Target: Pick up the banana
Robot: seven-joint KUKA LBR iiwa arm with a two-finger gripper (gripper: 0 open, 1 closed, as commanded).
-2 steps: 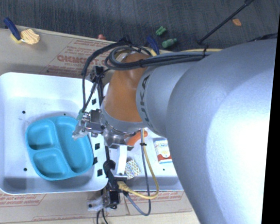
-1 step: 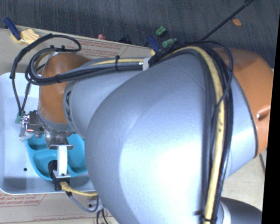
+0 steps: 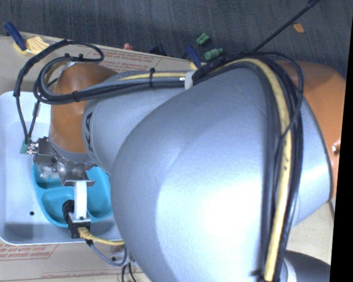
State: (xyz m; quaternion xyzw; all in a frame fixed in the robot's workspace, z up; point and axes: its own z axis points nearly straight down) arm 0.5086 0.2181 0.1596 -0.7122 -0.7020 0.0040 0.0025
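My grey arm [image 3: 223, 172] reaches in from the right and covers most of the camera view. Its orange band [image 3: 75, 107] and wrist hang over the left white bin [image 3: 11, 166]. The gripper [image 3: 68, 186] points down into that bin, right above a bright blue object [image 3: 101, 195] lying on the bin floor. The wrist and the blue object hide what is under the gripper. A white bracket with a black tip [image 3: 80, 204] hangs from the wrist over the blue object.
The left bin sits on brown cardboard [image 3: 147, 60] on the bench. Black cable loops [image 3: 67, 53] arch over the wrist, and a yellow cable [image 3: 103, 241] trails near the bin's front edge. Blue clamps [image 3: 14, 32] and green bits [image 3: 204, 40] lie at the far edge.
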